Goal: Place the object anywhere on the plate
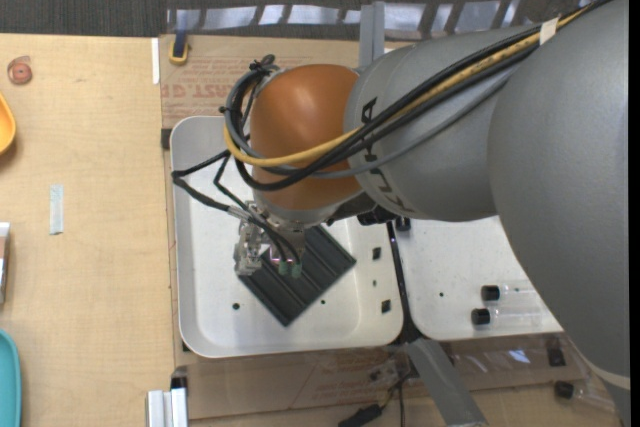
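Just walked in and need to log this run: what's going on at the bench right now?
The grey KUKA arm with its orange band reaches in from the right and hangs over the left white bin. Its gripper sits low, right over a dark ribbed rectangular plate lying at an angle on the bin floor. I cannot tell whether it holds anything. Two small dark items lie in the right bin.

You see an evenly lit, fairly bright picture. The white bin [200,315] at lower center is close to overexposed. The big grey arm [500,115] at right looks soft and out of focus, with a mild sheen on its orange band [295,130]. Shadows are faint.
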Robot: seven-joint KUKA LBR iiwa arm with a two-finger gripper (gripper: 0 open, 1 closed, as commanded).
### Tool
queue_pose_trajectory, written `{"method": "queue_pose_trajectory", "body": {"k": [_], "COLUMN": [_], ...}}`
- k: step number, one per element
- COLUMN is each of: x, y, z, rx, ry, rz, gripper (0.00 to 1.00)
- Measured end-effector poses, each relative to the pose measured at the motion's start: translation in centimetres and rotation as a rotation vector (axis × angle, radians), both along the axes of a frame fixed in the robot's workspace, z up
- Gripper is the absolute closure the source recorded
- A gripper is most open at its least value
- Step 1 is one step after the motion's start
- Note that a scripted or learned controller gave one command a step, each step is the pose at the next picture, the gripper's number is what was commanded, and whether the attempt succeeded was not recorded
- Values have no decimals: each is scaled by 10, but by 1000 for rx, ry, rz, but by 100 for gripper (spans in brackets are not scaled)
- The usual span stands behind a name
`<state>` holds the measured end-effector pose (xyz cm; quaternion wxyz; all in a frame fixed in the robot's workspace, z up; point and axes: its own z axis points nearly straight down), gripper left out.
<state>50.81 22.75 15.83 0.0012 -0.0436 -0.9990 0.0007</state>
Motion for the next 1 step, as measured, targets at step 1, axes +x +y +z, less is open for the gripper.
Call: {"method": "queue_pose_trajectory", "body": {"k": [1], "x": [36], "y": [0], "z": [107], "rx": [1], "ry": [-3], "rz": [190], "gripper": [100]}}
